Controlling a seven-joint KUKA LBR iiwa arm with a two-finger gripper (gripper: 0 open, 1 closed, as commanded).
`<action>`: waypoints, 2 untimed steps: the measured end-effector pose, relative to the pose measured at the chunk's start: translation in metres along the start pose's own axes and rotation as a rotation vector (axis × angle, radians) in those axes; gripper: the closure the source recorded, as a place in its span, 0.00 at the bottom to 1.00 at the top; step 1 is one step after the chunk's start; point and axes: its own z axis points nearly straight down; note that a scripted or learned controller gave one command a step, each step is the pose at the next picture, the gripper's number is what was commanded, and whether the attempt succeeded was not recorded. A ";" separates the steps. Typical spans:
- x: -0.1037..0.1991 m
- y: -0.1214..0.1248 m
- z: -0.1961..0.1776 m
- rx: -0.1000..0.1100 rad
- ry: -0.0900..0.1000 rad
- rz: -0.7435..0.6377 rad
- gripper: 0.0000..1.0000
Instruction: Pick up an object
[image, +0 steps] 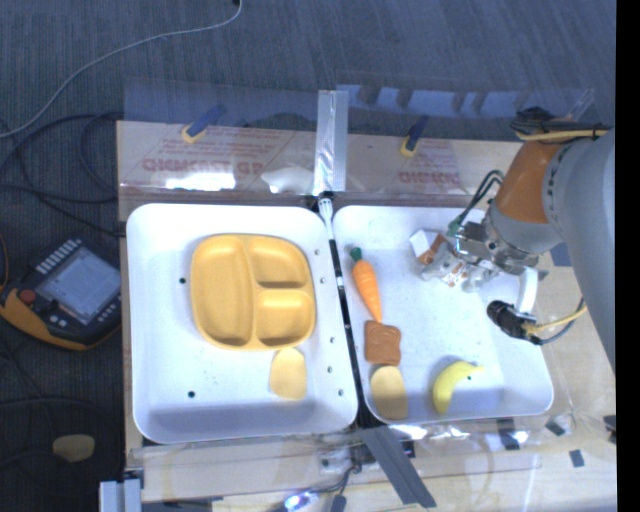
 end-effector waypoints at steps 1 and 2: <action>0.002 0.000 0.001 -0.002 0.001 -0.001 0.00; 0.032 0.001 0.001 0.009 -0.004 0.205 0.00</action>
